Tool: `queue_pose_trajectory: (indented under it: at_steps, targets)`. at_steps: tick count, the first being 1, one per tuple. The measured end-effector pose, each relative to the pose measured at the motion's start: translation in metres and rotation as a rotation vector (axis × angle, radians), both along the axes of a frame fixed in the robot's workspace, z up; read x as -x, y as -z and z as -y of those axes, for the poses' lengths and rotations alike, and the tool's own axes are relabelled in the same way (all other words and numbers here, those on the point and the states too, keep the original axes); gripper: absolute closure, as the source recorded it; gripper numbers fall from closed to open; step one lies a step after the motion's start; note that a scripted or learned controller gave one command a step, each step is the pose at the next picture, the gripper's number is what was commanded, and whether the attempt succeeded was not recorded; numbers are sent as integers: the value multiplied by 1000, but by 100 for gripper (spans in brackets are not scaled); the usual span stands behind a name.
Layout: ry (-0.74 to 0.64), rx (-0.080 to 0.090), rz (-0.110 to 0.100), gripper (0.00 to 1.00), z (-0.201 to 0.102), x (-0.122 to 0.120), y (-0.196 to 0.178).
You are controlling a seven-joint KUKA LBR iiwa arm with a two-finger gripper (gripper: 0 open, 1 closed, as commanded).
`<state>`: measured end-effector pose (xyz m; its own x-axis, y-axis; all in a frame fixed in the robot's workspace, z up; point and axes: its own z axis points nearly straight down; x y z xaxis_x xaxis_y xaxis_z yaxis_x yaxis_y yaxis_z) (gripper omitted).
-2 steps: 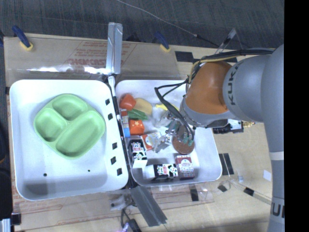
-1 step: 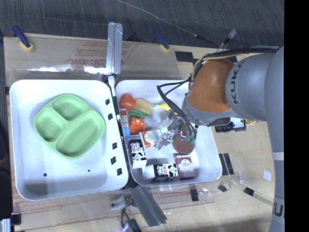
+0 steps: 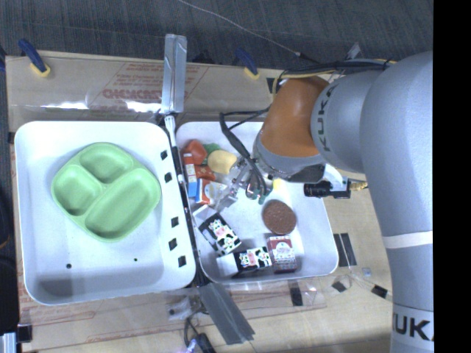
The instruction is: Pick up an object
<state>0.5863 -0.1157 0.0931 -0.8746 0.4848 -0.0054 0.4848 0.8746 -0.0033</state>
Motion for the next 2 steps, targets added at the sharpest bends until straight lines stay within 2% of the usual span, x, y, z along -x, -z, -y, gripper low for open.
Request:
queue_pose_trajectory:
  at_steps: [1,2]
  targets:
    - [259,-1,-7,100,-22,-45,1]
    - [286,-9,7,100,-135,-49,-104]
